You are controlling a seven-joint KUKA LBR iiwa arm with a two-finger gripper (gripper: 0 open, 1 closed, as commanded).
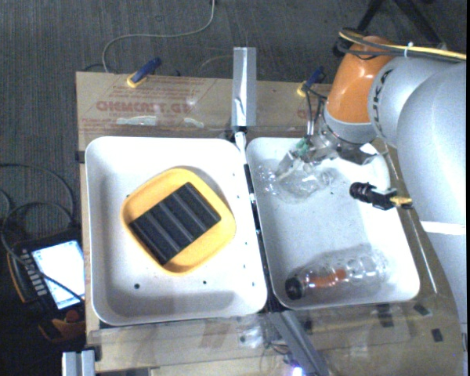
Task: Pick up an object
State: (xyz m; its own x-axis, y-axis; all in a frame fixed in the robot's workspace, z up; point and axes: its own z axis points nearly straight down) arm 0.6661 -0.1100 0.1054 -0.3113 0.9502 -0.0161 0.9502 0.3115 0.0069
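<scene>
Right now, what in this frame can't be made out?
Camera view:
1. The gripper blurs into the crumpled clear plastic; whether it grips anything cannot be told.
2. The bottle contents are too blurred, just orange.
3. The right bin has its far right corner hidden by the arm.

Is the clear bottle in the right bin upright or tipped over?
Tipped: the bottle lies on its side in the right bin, dark cap pointing left.
</scene>
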